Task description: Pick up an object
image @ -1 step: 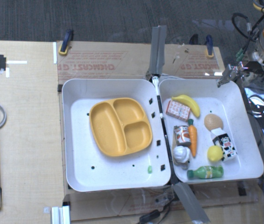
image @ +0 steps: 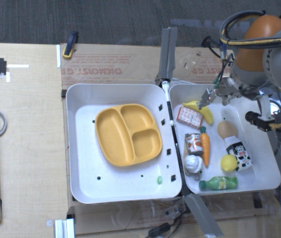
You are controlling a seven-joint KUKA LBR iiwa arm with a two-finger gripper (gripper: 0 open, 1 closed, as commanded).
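Gripper (image: 209,99) hovers at right bin's (image: 274,175) far edge, just above banana (image: 203,110), likely lining up a grasp; jaws' state can't be told, nothing visibly held.

A yellow divided plate (image: 128,134) lies in the left bin (image: 81,182). The right bin (image: 267,180) holds a banana (image: 202,110), a red-and-white packet (image: 188,116), a small can (image: 194,144), a carrot (image: 205,148), a lemon (image: 228,163), a green bottle (image: 219,183) and a cow-print carton (image: 239,155). The gripper (image: 206,99) hangs over the bin's far end, just beside the banana, with the grey arm (image: 259,53) reaching in from the right
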